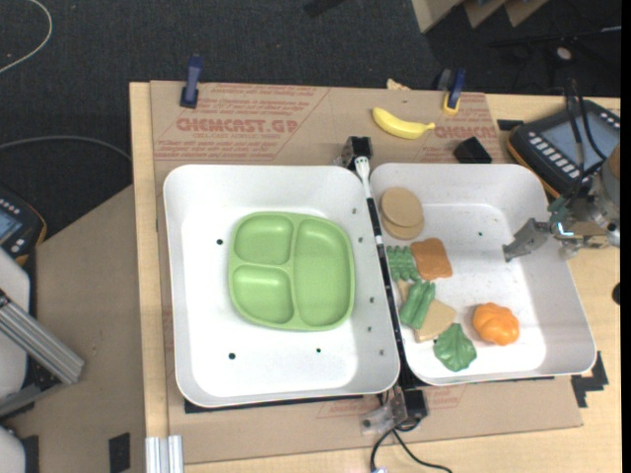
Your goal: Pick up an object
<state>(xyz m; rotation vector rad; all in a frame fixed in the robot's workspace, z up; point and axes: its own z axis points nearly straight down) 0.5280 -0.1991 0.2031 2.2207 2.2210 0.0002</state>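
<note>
The gripper hung over the right bin's far edge, carrying nothing; jaw spread perhaps open, I cannot tell. The orange lay unpicked.

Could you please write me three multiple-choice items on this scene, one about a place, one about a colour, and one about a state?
1. Where is the green plate?
A. in the left bin
B. in the right bin
C. on the bench behind the bins

2. What colour is the round fruit in the right bin?
A. purple
B. orange
C. blue

3. How does the banana lie?
A. inside the left bin
B. on the green plate
C. on the bench, outside both bins

Answers: 1 A, the plate sits in the middle of the left bin. 2 B, the fruit is plainly orange. 3 C, the banana lies on the board behind the right bin.
</note>
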